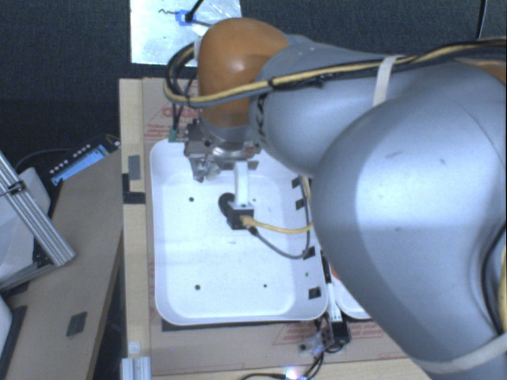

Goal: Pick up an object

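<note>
The grey arm (396, 196) reaches in from the right and takes up most of the view, its orange band (234, 62) rising above the wrist near the top centre. The end effector (212, 167) hangs low over the far end of the left bin (170, 212), close to that bin's back rim. Seen from above, the wrist hides its working end, so whether it is spread or pressed together cannot be told, and nothing shows pinched in it.

The left bin is a shallow white tray resting on the pale wooden worktop (135, 236). A few small dark dots (198, 287) mark its floor, and black clips (314, 293) sit along its right rim. Of the right bin (356, 309) just a sliver of white rim shows beneath the arm. The rest is covered, so where the object to pick lies cannot be told.

Left of the worktop stands a slanted aluminium rail (36, 224). A silvery sheet (170, 22) lies beyond the far edge against the dark floor.
</note>
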